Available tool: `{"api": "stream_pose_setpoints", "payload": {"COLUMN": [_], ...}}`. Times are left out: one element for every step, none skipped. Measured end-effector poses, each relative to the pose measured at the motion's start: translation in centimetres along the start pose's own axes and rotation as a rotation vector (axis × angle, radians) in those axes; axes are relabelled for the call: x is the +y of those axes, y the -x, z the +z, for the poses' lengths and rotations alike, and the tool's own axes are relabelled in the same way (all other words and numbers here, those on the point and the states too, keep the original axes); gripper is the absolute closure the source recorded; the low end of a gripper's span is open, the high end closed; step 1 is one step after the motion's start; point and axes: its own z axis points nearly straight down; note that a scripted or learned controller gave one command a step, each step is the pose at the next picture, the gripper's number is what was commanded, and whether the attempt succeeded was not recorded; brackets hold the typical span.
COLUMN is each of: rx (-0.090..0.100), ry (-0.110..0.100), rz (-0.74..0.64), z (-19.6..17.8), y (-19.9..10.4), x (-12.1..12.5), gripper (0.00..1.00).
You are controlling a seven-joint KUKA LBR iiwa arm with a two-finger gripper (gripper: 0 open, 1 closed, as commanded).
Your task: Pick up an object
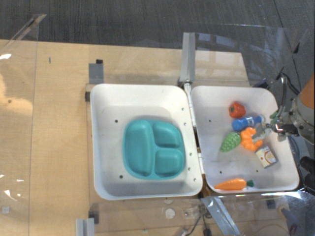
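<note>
The right bin (pixel 216 102) holds several small items. A red pepper-like toy (pixel 236 109) lies toward the back, with a blue object (pixel 244 123) just in front of it. Below these are an orange piece (pixel 250 137), a green bumpy fruit (pixel 230 142) and a small white box (pixel 266 157). An orange carrot (pixel 231 184) rests along the front wall. My gripper (pixel 276 125) hangs at the bin's right rim, just right of the blue object and the orange piece. I see nothing held in it.
The left bin (pixel 106 132) carries a teal divided plate (pixel 152 149). A metal post (pixel 187 58) rises behind the seam between the bins. The arm with its orange band (pixel 307 96) comes in over the right edge. Wooden bench top surrounds the bins.
</note>
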Motion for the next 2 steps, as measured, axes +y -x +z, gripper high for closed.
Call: {"api": "stream_pose_setpoints", "payload": {"rx": [-0.001,-0.001], "ry": [0.004,0.010], "rz": [0.003,0.002], "z": [11.6,10.4], "y": [-0.3,-0.4], "x": [3.3,3.6], "gripper": [0.00,1.00]}}
